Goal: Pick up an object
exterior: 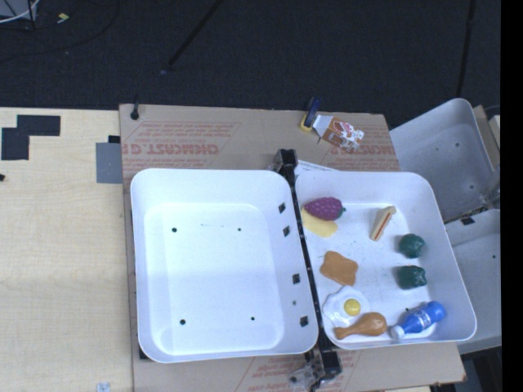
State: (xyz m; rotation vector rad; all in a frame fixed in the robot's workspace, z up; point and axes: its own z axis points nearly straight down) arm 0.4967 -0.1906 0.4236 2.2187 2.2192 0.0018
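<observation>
Two shallow white bins are being shown side by side on the bench in the camera view, the left bin (151, 219) and the right bin (441, 243), which is holding all of the objects. A purple grape bunch (324, 208) is lying on a yellow piece (320, 226) near the divider; a toast slice (339, 267) is resting at the centre, with a fried egg (346, 307) and a drumstick (362, 326) touching below it. A sandwich wedge (382, 222) is sitting apart near the top, two dark green vegetables (411, 245) are stacked along the right side, and a blue bottle (420, 318) is lying in the lower right corner.

The pick is judged not yet begun. A clean grasp is best sought on something standing clear of its neighbours, such as the sandwich wedge or the toast slice, with the fingers lowered straight down across the narrow side; the egg and drumstick, being in contact, are likely to be disturbed together.

Nothing of the arm's pose can be told here, and whether the gripper is open or closed cannot be told either.
</observation>
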